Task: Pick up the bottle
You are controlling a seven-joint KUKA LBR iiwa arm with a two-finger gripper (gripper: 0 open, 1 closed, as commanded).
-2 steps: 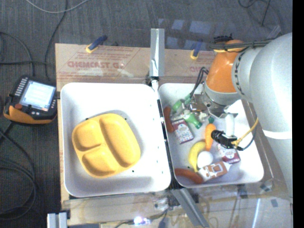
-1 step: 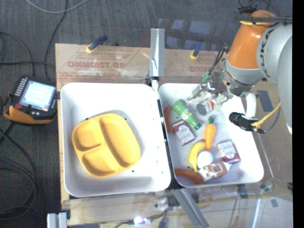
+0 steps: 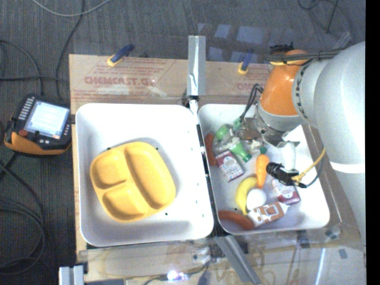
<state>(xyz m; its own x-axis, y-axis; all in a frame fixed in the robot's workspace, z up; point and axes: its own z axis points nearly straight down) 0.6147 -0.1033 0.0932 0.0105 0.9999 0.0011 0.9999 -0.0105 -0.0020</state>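
We are judging the green bottle (image 3: 233, 142) light, slick, rigid; gripper (image 3: 249, 136) at its 3 o'clock, fingers' state unclear.

Reaching in from the right, with the broad grey arm (image 3: 341, 105) covering the right bin's far right corner and right edge. Bending down at the orange band (image 3: 284, 91) above the wrist, over the far half of that bin. Pointing the grey wrist (image 3: 270, 126) downward and leftward toward the bin's far left part. Hanging the gripper (image 3: 242, 136) low there, near the bin's left wall, its dark body partly hidden under the wrist. Trailing a black and yellow cable (image 3: 297, 174) from the arm's underside toward the bin's right edge.
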